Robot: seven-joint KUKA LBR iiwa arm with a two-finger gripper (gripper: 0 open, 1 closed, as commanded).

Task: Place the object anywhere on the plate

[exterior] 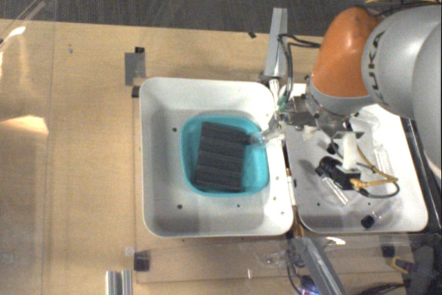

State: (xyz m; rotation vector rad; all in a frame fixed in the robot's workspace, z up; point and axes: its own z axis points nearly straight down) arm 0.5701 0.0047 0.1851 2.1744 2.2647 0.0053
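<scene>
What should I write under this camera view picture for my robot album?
A dark ribbed block lies on the blue plate in the left bin, gripper near the plate's rim.

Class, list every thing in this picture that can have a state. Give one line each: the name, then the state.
Ribbed block: lying flat on the plate.
Plate: sitting level in the left bin, bearing the block.
Left bin: holding the plate.
Right bin: beneath the arm.
Gripper: low at the plate's right rim, near the block's corner.
</scene>
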